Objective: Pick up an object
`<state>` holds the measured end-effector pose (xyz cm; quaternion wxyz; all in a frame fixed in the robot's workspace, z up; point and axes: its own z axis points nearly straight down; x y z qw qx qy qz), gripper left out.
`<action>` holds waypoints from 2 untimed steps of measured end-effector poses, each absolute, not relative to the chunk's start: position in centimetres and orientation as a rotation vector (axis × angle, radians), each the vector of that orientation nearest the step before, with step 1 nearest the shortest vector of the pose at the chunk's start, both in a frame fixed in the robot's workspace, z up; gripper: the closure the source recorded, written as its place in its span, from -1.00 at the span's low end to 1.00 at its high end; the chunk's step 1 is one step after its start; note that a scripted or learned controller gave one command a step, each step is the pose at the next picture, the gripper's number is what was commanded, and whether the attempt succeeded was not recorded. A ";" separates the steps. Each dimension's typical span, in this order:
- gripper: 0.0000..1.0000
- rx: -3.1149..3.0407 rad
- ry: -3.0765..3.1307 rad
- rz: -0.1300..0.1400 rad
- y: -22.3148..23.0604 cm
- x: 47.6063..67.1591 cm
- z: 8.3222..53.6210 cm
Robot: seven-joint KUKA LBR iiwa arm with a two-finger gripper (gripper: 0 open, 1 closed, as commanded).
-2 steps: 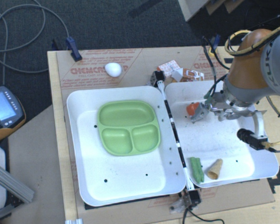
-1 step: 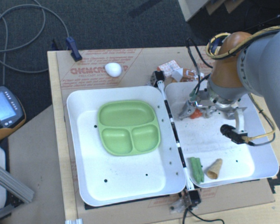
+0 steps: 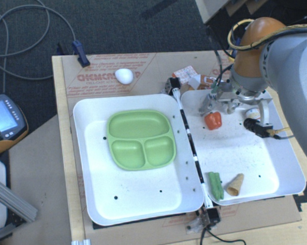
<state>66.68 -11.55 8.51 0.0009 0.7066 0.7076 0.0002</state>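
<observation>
My gripper (image 3: 215, 106) hangs low over the far part of the right bin (image 3: 259, 159), on the grey arm that reaches in from the right. A red, rounded object (image 3: 213, 121) lies in that bin just below and in front of the gripper, touching or nearly touching it. Whether it is gripped cannot be told from this angle. At the near left of the same bin lie a green oblong piece (image 3: 215, 185) and a tan cone (image 3: 235, 184), side by side.
A green divided plate (image 3: 141, 138) lies in the left bin (image 3: 94, 175). Outside the bins, on the cardboard behind them, sit a white egg (image 3: 123, 75), a crumpled wrapper (image 3: 189, 76) and a blue clip (image 3: 80, 53).
</observation>
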 end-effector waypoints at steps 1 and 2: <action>-1.00 2.222 2.223 -0.001 -10.1 64.5 8.5; 1.00 2.219 2.221 0.003 -10.1 64.7 9.6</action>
